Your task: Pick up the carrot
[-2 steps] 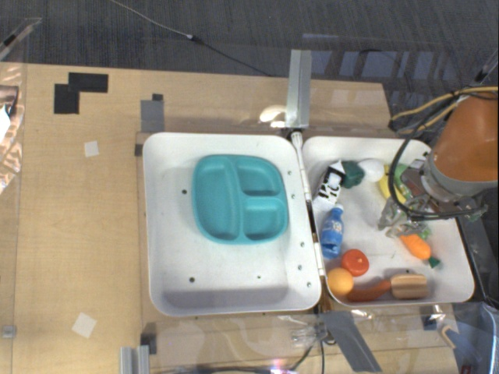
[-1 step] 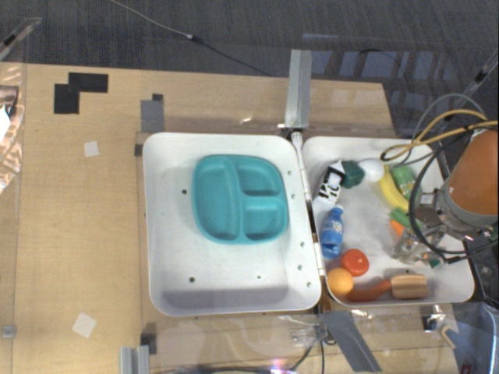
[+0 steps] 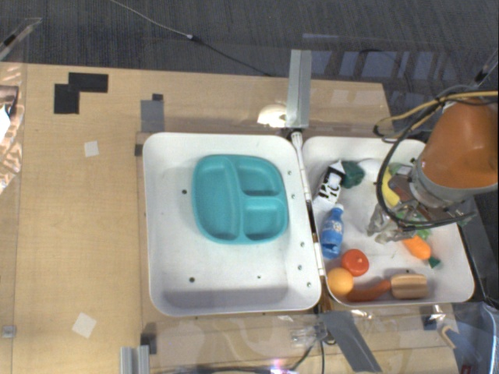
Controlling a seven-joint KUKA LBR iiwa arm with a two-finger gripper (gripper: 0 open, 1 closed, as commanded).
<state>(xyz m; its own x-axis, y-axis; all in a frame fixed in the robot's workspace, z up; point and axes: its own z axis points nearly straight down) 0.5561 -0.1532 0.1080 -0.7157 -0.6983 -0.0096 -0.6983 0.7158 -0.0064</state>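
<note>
From above, my tool (image 3: pixel 383 226) hangs low in the right bin (image 3: pixel 466 287), just beside the carrot (image 3: pixel 419 247), which lies bare on the bin floor. I judge this the approach: next I must center over it.

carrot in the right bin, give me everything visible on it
The carrot is a small toy, bright orange, smooth and plastic-looking, with a green leafy end pointing to the lower right. It lies flat on the floor of the right bin, near that bin's right wall, tilted on a diagonal. The gripper sits just to its left; the arm's wrist hangs over its upper end and hides part of it. Whether anything touches it cannot be told. A hot dog lies apart below it.
</note>
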